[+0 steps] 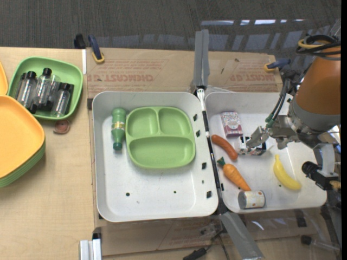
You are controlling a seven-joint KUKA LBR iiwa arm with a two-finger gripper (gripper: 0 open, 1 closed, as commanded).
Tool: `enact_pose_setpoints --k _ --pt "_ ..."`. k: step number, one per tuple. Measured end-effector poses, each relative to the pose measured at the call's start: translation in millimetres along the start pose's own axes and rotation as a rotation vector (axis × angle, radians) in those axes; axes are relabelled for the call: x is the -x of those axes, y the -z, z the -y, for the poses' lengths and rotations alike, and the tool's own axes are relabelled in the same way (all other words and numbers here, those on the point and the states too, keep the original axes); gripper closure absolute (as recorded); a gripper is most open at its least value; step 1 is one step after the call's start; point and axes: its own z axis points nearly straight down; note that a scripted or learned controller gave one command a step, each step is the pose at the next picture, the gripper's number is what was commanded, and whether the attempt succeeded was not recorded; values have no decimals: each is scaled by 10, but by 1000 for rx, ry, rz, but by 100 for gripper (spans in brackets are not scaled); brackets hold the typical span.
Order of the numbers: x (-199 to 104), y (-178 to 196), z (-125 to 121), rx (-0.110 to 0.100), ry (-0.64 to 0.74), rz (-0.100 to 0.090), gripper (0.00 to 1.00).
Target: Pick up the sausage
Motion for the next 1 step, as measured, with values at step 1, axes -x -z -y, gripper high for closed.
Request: enact_pose_setpoints --k 1 --pt "-972 -62 426 -1 -150 0 0"
